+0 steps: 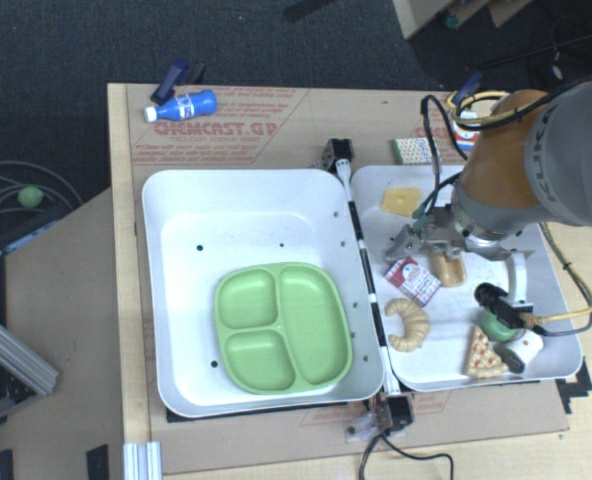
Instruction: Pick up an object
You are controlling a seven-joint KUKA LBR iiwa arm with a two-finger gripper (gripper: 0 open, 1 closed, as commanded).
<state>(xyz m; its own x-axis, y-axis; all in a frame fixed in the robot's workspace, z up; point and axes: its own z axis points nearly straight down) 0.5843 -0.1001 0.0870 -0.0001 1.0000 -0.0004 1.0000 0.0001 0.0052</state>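
Dark carpet surrounds a bench (276, 128) whose top is a pale board printed with red lettering. Two shallow white bins sit on it side by side, meeting along a central seam.

Left bin (206, 218): contains one green divided plate (281, 326) with three compartments. It lies flat toward the near side of the bin.

Right bin (436, 368): contains the loose objects available for picking.
- Yellow block (400, 201), near the far-left corner.
- Red-and-white packet (413, 279), close to the left wall.
- Croissant (408, 325), just nearer the camera than the packet.
- Tan piece (449, 267), just beside the packet on its right.
- Pizza slice (485, 354), by the near rim.

Arm (566, 148): grey with an orange band, entering from the right and bending down over the right bin.

Gripper (423, 242): positioned low over the left-middle of the right bin, between the yellow block and the packet, with the tan piece immediately beside it. Contact with either item cannot be confirmed. Tool state — apart or together — cannot be told from this angle, nor whether anything is clamped in it.

Outside the bins: a blue-and-white bottle (181, 106) lies on its side on the bench near the far-left corner, and a small green ball (30, 197) rests on the floor at left — among looped cables.
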